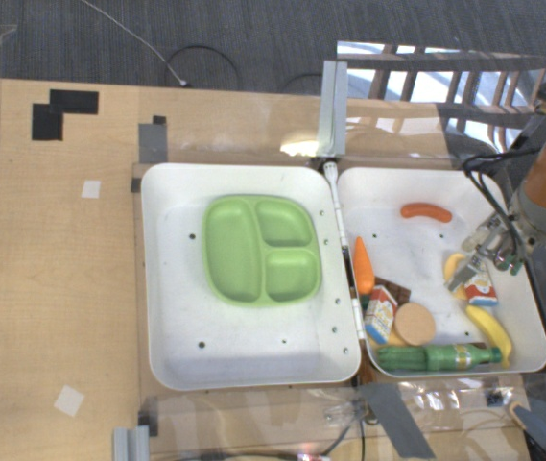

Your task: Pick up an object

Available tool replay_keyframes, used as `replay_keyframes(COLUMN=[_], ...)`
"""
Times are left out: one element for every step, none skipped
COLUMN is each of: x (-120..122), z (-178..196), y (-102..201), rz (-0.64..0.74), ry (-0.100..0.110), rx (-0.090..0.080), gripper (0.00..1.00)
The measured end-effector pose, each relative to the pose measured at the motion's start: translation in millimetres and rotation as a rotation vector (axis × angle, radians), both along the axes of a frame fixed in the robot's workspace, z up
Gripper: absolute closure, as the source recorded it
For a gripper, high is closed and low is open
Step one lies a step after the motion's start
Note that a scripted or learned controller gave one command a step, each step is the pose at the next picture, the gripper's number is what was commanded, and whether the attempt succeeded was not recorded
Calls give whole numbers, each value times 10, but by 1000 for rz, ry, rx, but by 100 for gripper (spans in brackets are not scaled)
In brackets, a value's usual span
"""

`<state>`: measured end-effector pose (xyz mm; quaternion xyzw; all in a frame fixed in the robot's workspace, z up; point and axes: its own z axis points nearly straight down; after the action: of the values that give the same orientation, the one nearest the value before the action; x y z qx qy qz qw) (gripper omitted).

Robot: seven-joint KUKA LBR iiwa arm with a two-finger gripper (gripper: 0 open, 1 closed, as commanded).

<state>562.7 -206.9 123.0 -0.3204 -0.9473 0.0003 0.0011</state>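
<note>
**Arm parked over the right bin, packed near corner**

Starting at the near edge of the right bin (pixel 503 185): a green bottle (pixel 436 357) lies on its side along the near wall. It has a label, but I can't read a word of it. Just behind it sit a round tan disc (pixel 415 324) and a small red, white and blue carton (pixel 380 314); printing is there but way too small to make out. A banana (pixel 490 331) lies toward the near right corner, with another small red and blue packet (pixel 482 292) touching its far end. An orange carrot (pixel 362 265) runs along the left wall. Near the far edge, well apart from the pile, lies a reddish sausage (pixel 427 212).

The gripper (pixel 468 271) hangs by the right wall, just above that red and blue packet. Honestly can't tell whether the fingers are apart or together; it's a blurry metal tangle, and something yellow behind it is partly hidden.

The left bin (pixel 172 353) carries a green divided plate (pixel 261 249) in the middle.

Both bins sit on a pale wood bench (pixel 52 286) with black tape patches (pixel 61 111) at its far left. Beyond that is dark grey carpet (pixel 253 17) with a thin cable (pixel 196 56) looped on it.
</note>
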Motion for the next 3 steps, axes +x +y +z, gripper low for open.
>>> replay_keyframes(x=[169, 210, -704], z=[-338, -194, -311], y=[11, 16, 554], rz=[-27, -20, -283], ry=[-15, -27, -21], rx=[-4, -7, -2], gripper=[0, 100, 100])
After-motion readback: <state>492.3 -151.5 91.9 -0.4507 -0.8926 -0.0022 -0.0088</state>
